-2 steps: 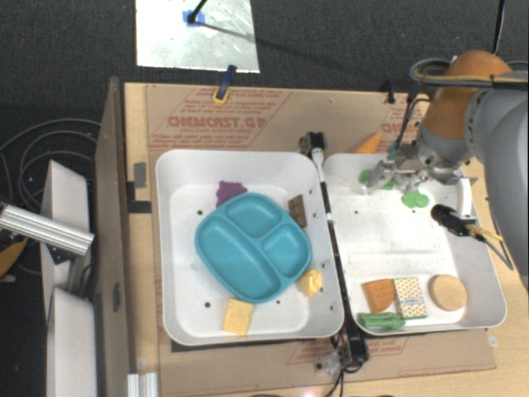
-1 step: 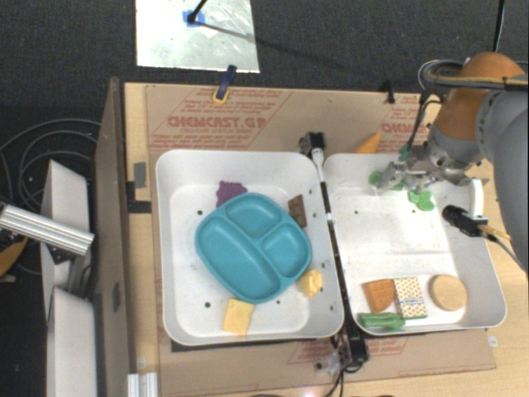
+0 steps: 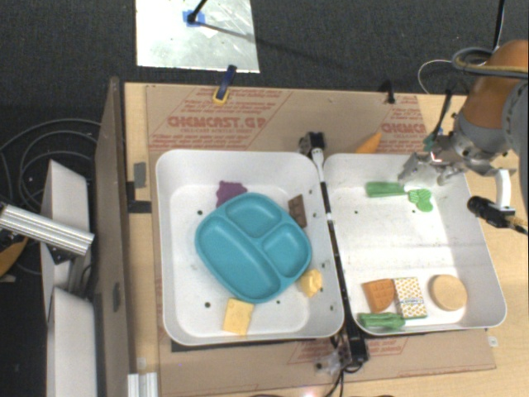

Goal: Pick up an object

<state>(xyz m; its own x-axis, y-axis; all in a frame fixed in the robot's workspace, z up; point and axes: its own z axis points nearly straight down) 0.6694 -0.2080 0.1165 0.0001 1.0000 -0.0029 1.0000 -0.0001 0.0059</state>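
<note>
Two shallow white plastic bins (image 3: 331, 222) look smooth with a faint sheen. The teal divided plastic tray (image 3: 252, 246) is smooth and matt. Printed brown cardboard (image 3: 248, 118) covers the counter, and a shiny, crinkled metallic sheet (image 3: 197, 23) lies beyond its far edge.

We read this as a robotics lab test bench, not a home or shop. Two shallow white plastic bins (image 3: 248, 165) sit side by side on a brown cardboard sheet printed with red lettering (image 3: 216, 122), laid over a bare plywood benchtop (image 3: 111, 222). The floor around the bench is dark grey carpet (image 3: 58, 48). We note loose black cables (image 3: 33, 151) coiled at the left, an extruded aluminium bar (image 3: 45, 230) beside them, and a square of shiny metal sheet (image 3: 197, 23) on the carpet above the bench. The grey industrial arm with an orange band (image 3: 496, 89) enters from the right. Bin contents are toy food pieces and a teal compartment tray (image 3: 252, 246), i.e. test props.
</note>
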